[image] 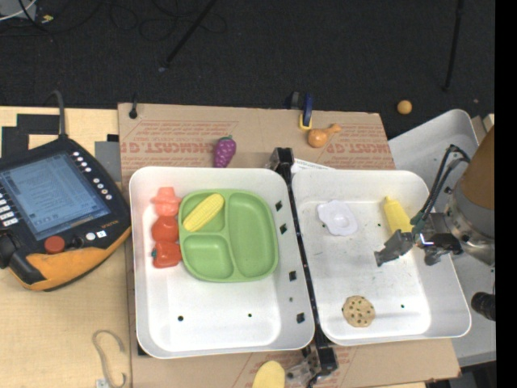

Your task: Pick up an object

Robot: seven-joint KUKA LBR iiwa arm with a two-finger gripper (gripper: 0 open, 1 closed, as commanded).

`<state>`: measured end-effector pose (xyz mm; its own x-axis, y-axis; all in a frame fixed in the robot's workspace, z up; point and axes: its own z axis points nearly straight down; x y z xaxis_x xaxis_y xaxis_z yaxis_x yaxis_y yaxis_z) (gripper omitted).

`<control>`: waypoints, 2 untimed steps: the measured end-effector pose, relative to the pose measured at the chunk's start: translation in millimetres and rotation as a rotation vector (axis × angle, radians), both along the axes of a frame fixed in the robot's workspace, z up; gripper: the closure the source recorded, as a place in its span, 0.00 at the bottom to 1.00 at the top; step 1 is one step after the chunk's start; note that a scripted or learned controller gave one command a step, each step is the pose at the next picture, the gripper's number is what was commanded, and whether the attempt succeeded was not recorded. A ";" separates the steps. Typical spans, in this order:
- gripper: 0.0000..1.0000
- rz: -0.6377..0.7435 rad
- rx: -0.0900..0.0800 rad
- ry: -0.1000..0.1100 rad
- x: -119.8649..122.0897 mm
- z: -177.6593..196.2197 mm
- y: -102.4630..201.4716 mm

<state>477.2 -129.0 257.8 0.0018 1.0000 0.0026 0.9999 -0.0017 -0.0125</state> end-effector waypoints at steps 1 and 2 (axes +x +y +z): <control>0.00 0.002 -0.001 -0.010 1.6 5.0 -0.2; 0.00 0.003 0.000 -0.006 -4.1 -40.0 2.2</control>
